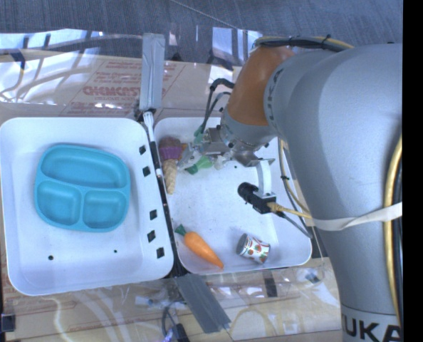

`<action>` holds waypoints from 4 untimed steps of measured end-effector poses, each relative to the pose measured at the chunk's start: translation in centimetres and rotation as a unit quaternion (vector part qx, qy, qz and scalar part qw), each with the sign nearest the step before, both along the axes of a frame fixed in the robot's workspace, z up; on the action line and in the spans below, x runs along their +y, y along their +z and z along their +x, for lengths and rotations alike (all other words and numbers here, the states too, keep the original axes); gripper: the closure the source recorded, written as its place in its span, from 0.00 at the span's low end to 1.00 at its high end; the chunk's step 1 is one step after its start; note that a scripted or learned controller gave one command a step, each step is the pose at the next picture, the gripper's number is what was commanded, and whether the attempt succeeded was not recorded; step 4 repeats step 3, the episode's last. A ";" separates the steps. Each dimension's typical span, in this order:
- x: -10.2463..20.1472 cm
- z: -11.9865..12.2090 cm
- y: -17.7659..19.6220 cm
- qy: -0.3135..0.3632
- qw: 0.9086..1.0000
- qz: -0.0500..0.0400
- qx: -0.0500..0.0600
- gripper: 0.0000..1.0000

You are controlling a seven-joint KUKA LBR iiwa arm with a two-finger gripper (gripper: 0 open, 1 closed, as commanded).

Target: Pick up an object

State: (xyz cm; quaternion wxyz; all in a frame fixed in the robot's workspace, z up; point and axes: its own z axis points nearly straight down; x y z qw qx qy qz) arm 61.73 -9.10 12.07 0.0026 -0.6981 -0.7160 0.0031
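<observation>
Camera view: gripper (210, 152) is down at the far end of the right bin (218, 212), right by the ice cream cone (170, 164) and a green thing (199, 164). Can't tell its state tbh. Looks like the reach/grasp step imo. Next it needs a solid close, then straight up. Carrot (201, 247) and small cup (253, 248) sit near the front, blue tray (82, 187) in the left bin.

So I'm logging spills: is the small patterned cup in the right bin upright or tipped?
Tipped. The cup lies on its side on the right bin floor, beside the carrot.
</observation>
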 end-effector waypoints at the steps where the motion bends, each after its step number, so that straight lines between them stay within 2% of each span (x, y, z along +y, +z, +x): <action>1: -3.1 1.4 -3.1 -0.010 1.000 0.000 -0.001 0.00; 2: -3.0 1.2 -2.3 -0.008 1.000 0.001 0.005 1.00; 3: -1.5 4.1 11.1 -0.009 1.000 0.000 -0.008 1.00; 4: -1.5 4.1 11.1 -0.009 1.000 0.000 -0.008 1.00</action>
